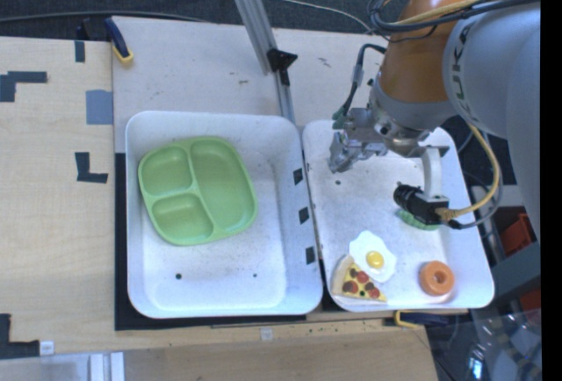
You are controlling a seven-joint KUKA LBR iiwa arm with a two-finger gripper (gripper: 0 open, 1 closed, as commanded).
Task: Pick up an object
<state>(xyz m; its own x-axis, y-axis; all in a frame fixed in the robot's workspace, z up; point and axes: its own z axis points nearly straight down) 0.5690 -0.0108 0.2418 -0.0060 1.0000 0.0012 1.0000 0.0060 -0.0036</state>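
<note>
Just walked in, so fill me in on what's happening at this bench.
A grey KUKA arm reaches in over the right bin, its gripper low near that bin's upper left part with nothing visibly held. Toy food lies along the near side of that bin: a fried egg, a pizza slice and a doughnut. The left bin holds a green divided plate.

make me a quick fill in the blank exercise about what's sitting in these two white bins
1. The green plate with three compartments lies in the ____ bin.
2. The toy fried egg lies just above the toy ____ slice.
3. The doughnut lies in the right bin, to the ____ of the fried egg.
4. The gripper hovers over the ____ bin.

Missing words: left; pizza; right; right
</note>
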